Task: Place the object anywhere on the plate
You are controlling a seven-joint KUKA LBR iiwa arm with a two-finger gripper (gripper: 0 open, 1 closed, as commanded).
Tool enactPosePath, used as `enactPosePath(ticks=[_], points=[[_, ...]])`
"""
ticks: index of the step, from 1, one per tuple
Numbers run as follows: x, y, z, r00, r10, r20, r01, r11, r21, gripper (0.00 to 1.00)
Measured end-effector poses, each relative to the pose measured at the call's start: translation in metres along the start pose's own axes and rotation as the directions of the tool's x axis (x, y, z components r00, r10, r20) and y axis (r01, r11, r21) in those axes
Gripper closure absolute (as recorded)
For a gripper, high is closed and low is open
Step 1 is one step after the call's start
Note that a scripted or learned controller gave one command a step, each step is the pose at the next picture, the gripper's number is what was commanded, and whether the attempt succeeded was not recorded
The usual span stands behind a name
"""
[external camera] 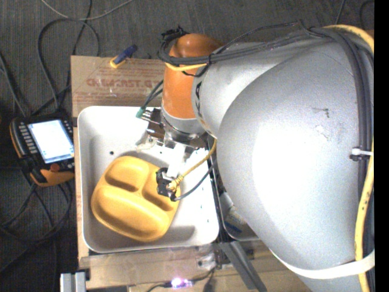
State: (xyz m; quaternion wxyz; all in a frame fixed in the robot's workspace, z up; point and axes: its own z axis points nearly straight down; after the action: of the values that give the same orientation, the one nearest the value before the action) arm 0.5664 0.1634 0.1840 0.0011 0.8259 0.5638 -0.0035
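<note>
A yellow plate (pixel 130 199) with divided compartments lies tilted in the near half of the left white bin (pixel 85 163). My gripper (pixel 174 152) hangs below the orange wrist band, over the plate's far right edge, close to the bin's right wall. Its lower part is lost among pale brackets and the bin floor. No loose object can be made out on the plate or on the bare bin floor around it. The arm's large grey body covers the right side of the view.
The bin rests on a cardboard sheet (pixel 109 81) that bears a small blue and yellow item (pixel 123 55) at its far edge. A handheld screen unit (pixel 45 142) lies left of the bin. Cables run over the floor beyond.
</note>
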Motion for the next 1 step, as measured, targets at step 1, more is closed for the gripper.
enactPosePath(ticks=[1], points=[[0.0003,-0.0013,-0.0074,1.0,-0.003,0.006,0.003,1.0,0.003,1.0]])
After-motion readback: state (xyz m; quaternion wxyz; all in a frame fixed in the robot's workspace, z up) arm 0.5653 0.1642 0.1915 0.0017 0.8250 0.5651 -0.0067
